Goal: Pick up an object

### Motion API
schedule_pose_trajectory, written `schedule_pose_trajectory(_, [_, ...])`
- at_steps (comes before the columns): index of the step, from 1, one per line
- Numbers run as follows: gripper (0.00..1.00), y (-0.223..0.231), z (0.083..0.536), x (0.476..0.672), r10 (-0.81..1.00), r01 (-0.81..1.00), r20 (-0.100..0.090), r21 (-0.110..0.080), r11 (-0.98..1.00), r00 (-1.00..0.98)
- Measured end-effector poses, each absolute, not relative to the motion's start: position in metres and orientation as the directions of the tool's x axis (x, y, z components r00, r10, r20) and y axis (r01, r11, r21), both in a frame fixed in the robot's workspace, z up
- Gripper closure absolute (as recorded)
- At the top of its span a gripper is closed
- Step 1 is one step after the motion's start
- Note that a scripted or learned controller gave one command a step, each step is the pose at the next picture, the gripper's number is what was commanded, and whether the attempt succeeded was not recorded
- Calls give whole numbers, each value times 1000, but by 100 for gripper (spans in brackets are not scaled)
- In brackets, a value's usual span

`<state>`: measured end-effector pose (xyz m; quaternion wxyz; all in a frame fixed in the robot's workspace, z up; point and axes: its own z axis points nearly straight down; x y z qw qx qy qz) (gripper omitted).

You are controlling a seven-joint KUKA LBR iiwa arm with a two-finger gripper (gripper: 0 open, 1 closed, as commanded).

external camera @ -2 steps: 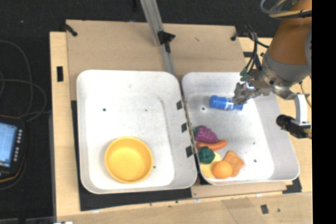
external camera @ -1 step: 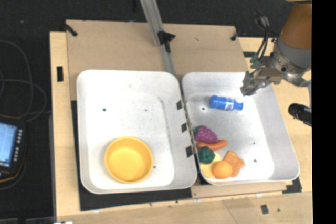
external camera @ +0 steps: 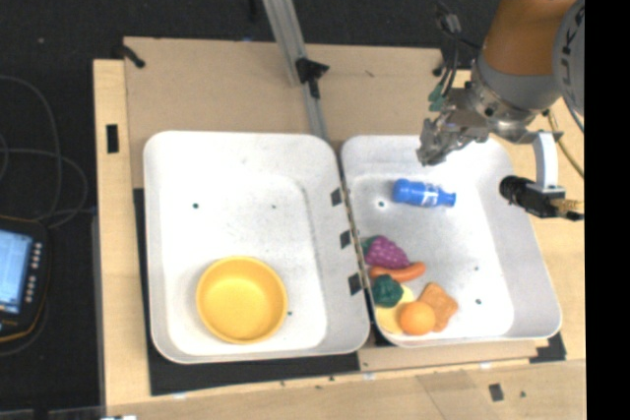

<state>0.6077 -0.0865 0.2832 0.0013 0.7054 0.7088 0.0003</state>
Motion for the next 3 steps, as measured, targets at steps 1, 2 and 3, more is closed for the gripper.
schedule_pose_trajectory(1, [100,-34,274,616,1000,1000,0,0,6,-6])
schedule_pose_trajectory(2, [100,14,271,629,1000,1000,0,2,6,-6])
schedule_pose_trajectory(3, [100,49,257,658,1000,1000,-2,2,4,-4])
